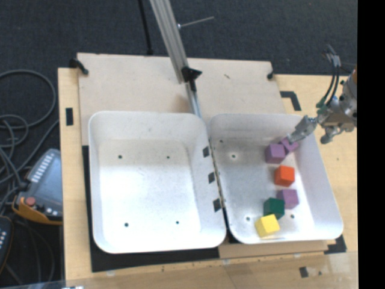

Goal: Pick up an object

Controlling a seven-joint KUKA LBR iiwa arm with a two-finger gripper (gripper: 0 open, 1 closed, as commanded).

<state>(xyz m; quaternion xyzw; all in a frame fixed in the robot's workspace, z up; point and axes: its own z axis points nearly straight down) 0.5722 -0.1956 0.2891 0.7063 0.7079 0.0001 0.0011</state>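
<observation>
The hand [313, 128] is reaching in from the right edge of the view, over the upper right corner of the right bin [319, 221]. One grey finger [302, 128] is slanting down and leftward toward a small purple block [291, 144], and its tip is lying at or just above that block. A second, shorter finger is showing darker near the bin's right rim, well apart from the first, so the hand is looking spread open rather than clenched. Nothing is sitting between the fingers.

The small purple block is touching a larger purple cube [275, 152], both near the upper right of the right bin. Below them an orange cube [284, 175] is resting alone. Further down, another purple cube [290, 198] is sitting against a dark green cube [274, 208], and a yellow cube [267, 225] is lying just below the green one, near the front wall.

The left bin [99, 161] is sitting beside the right one on the tabletop [69, 161].

Most of the arm is being cut off by the right edge; only part of the wrist and some cables are showing. Whether the fingertip is actually touching the small purple block is hard to make out.
</observation>
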